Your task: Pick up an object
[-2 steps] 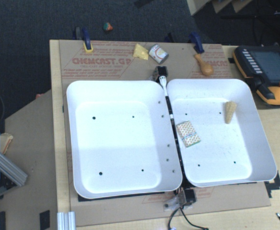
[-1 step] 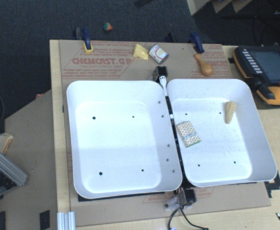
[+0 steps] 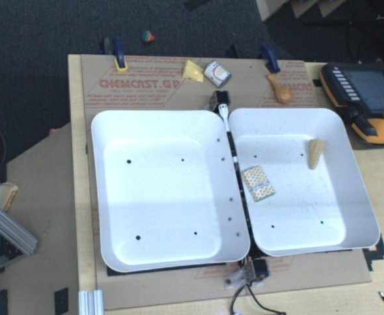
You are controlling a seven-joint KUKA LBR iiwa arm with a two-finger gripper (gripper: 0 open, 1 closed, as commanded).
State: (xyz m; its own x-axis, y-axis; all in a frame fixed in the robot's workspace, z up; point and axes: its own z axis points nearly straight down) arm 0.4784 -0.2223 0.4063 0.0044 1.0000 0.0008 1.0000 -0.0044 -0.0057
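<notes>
Red lettering reading "CHEMCAST G P" is printed on the brown board [image 3: 146,83] under the bins, and part of the same wording is repeated in fainter rows and again near the board's far right corner. No other writing can be made out; the print on the small white box [image 3: 217,73] lying on the board is too small to be read. Two candidates for picking are found in the right bin [image 3: 349,195]. A flat patterned packet [image 3: 258,183] lies close to the bin's left wall, near the seam between the bins. Its long axis is set at a slant, from the upper left to the lower right of the view. A tan cone [image 3: 316,153] lies well apart from it, toward the far right of the bin floor. Its long axis runs nearly straight up and down the view, with the wide end toward the far wall and the narrow tip pointed toward the near edge. The left bin [image 3: 106,176] is seen beside it, the two rims touching along the seam, where a black clip [image 3: 221,100] is fixed at the far end. On the board beyond the bins, a yellow wedge [image 3: 193,71] lies just beside the white box, and a tan pear-shaped piece [image 3: 280,89] lies near a blue clamp [image 3: 268,58]. A teach pendant [image 3: 365,94] is placed at the right. Whether the gripper is apart or together cannot be told.
</notes>
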